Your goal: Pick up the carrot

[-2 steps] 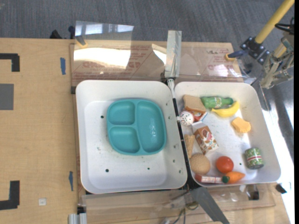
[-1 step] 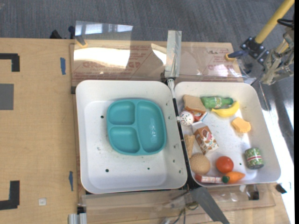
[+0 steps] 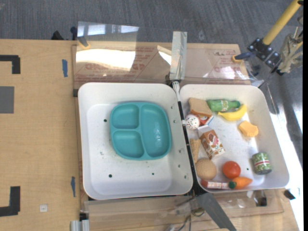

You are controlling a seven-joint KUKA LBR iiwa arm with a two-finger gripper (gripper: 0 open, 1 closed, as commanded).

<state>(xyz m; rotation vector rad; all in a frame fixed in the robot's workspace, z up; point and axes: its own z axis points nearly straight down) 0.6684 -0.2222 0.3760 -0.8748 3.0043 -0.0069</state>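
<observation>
We cannot tell the tool's state, and judge the small orange carrot (image 3: 241, 181), crowding the red tomato (image 3: 231, 169), invites a mis-grasp.

A divided tray (image 3: 141, 130) lies in the left bin (image 3: 91, 143); the carrot (image 3: 240, 182) lies in the right bin's (image 3: 274, 138) near corner.

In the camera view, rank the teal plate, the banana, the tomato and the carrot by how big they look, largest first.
1. teal plate, by far the largest
2. banana
3. tomato and carrot: too alike to rank; the tomato is rounder, the carrot longer and thinner.
</observation>
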